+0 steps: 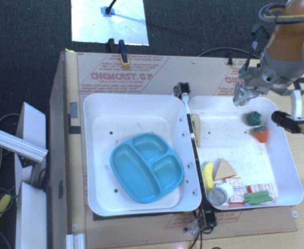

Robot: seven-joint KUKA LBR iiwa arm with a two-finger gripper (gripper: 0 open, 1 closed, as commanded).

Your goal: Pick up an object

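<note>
One dark green lumpy toy (pixel 253 118) | right bin (pixel 292 170) | pincer (pixel 242 98) state unclear

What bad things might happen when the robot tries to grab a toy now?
The gripper hangs over the right bin's back rim, so coming straight down it may hit the rim. The nearest toys, the green one and the strawberry, lie close together; grabbing one could knock the other. The front corner pile, with the banana, wedge and can, looks crowded, so a grab there may slip.
</note>
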